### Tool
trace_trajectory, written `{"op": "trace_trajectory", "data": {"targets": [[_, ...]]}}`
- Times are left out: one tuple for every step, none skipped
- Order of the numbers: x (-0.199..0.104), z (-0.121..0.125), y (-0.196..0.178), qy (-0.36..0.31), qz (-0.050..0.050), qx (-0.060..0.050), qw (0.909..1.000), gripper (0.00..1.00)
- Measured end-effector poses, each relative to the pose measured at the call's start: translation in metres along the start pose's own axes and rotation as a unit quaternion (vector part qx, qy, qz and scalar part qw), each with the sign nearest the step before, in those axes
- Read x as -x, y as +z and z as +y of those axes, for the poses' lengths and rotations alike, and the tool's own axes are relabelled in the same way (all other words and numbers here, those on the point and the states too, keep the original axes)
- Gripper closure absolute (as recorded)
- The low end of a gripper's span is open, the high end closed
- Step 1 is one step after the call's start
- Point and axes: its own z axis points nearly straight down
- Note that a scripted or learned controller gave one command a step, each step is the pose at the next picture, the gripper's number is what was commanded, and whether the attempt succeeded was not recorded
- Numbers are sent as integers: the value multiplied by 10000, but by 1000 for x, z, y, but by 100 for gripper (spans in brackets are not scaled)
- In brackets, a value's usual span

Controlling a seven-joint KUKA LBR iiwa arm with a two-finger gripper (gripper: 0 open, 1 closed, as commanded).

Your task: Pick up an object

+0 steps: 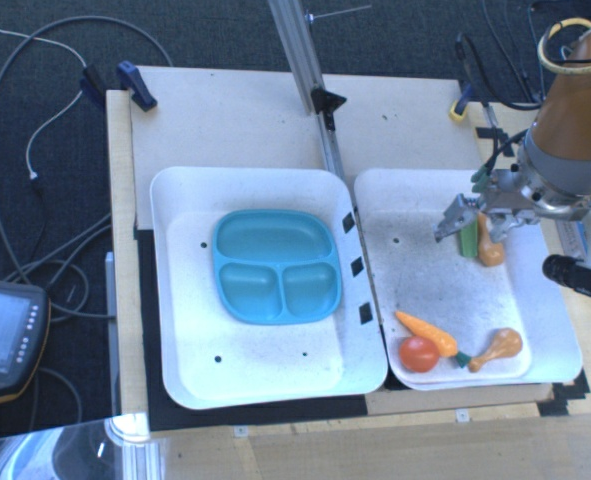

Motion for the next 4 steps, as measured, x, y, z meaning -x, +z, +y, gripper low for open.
{"op": "trace_trajectory", "data": {"targets": [[0,0,0,2,-2,7,10000,0],[-3,2,42,3,1,-20,10000,0],[3,-6,90,9,3,-27,10000,0],[2,-7,143,4,4,-25,10000,0]]}}
